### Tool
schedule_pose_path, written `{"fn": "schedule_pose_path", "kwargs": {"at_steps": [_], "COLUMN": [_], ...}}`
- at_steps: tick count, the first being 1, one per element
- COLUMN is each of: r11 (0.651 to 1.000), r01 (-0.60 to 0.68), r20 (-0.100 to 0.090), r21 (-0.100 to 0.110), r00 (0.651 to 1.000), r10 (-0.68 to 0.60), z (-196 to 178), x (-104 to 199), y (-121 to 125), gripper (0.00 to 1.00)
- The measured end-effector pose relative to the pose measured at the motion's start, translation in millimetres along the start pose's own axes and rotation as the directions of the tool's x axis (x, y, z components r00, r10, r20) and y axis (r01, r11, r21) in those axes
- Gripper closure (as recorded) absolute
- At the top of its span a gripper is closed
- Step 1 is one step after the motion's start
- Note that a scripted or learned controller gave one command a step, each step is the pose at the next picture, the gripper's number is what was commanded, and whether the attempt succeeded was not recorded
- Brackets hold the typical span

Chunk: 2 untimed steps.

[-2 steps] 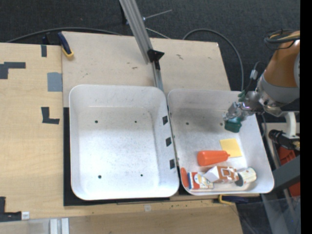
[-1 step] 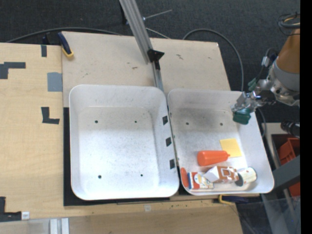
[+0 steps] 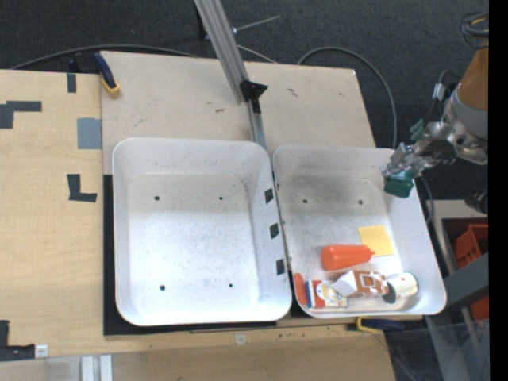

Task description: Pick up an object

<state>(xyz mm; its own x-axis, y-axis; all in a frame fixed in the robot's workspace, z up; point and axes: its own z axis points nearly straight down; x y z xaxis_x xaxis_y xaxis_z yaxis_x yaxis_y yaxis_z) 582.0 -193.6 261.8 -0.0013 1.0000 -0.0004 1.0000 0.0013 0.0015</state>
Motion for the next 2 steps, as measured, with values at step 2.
{"fn": "schedule_pose_path", "kwargs": {"at_steps": [2], "r11": [1.0], "r01": [0.006], "r20": [-0.003], "r21": [0.005], "r00": [1.0], "r10": [-0.006], "z": [23.8], "x": [115.2], "y": [-7.9], "gripper": [1.0]}}
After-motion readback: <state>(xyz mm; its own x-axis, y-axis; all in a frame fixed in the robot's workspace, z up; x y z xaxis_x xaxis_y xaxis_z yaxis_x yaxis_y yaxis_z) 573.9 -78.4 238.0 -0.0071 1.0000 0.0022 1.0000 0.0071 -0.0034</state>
